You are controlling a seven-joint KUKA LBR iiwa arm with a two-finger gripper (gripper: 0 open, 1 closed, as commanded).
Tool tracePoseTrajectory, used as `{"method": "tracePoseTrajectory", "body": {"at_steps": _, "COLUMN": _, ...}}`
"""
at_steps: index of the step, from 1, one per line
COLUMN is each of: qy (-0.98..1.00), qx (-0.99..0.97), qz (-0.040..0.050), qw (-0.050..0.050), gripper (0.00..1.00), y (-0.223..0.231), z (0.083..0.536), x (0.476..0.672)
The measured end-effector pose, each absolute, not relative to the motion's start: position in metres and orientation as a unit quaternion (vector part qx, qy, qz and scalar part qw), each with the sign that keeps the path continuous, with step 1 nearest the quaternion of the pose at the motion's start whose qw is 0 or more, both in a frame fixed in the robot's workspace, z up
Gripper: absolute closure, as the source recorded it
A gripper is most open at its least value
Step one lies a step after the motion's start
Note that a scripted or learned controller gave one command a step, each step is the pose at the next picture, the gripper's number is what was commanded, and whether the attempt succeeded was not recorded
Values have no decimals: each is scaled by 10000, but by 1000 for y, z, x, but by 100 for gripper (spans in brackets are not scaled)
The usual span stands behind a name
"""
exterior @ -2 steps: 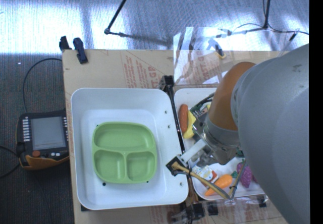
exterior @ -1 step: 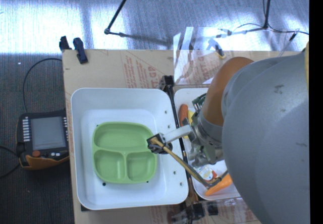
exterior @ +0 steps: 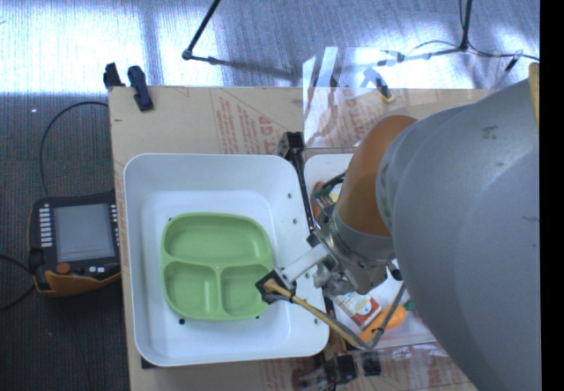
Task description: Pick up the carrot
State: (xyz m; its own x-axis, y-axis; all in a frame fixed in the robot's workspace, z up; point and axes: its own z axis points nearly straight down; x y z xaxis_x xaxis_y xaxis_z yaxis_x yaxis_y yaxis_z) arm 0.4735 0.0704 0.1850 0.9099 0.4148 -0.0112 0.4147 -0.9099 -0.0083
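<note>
Camera view, carrot (exterior: pixel 394 317) in right bin (exterior: pixel 322 171), under arm (exterior: pixel 467 204)

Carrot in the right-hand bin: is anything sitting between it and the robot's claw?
Hard to say: the arm hides most of the right bin. The carrot shows as an orange sliver under it, close to the gripper. A white-and-orange packet lies beside the carrot on the gripper's side and might get in the way.

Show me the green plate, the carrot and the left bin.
green plate (exterior: pixel 216 239), camera view, top compartment.
carrot (exterior: pixel 395 317), camera view, visible orange part.
left bin (exterior: pixel 211 173), camera view, far wall.
</note>
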Motion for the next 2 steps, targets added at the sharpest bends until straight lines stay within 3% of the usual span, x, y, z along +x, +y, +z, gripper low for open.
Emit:
{"method": "tracePoseTrajectory", "body": {"at_steps": 1, "qy": -3991, "qx": -9169, "qz": 49, "qw": 35, "gripper": 100, "y": 54, "z": 185, "x": 474}}
{"method": "tracePoseTrajectory", "body": {"at_steps": 2, "qy": -2568, "qx": -9664, "qz": 48, "qw": 18, "gripper": 100, "y": 71, "z": 185, "x": 474}}
